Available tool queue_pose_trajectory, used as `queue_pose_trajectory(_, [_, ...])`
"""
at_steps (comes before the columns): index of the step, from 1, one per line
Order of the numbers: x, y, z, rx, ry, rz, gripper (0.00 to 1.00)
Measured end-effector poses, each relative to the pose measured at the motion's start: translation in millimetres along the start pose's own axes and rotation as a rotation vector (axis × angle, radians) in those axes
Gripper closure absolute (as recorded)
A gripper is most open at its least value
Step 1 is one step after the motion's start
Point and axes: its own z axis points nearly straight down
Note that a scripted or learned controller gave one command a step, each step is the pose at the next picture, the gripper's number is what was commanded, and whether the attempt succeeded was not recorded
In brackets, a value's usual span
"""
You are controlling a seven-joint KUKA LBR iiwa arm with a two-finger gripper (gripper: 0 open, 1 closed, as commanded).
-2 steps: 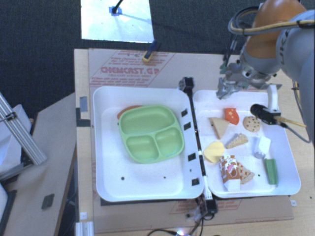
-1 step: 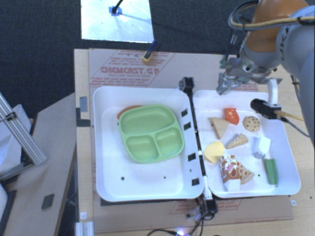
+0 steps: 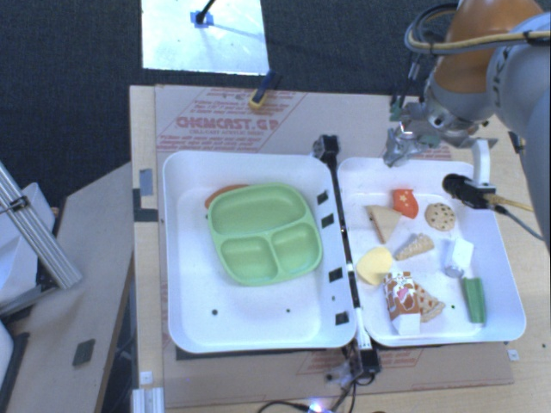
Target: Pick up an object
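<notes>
The metal two-finger gripper point(image 3: 401, 149) is seen above the right shallow white bin's point(image 3: 508, 317) far rim; its state cannot be told.

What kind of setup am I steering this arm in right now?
Likely a robot grasping test bench, not a kitchen: two white bins clamped side by side, toy food like a cookie, and the gripper above the right bin's rim.

A robotics lab: robot arm point(image 3: 508, 50) over a bench point(image 3: 224, 119) bearing white bins point(image 3: 185, 256).
</notes>
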Motion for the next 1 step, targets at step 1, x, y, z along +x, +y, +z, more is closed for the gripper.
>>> queue_pose_trajectory(1, [16.3,3.4,8.6,0.001,0.001,-0.005,1.00])
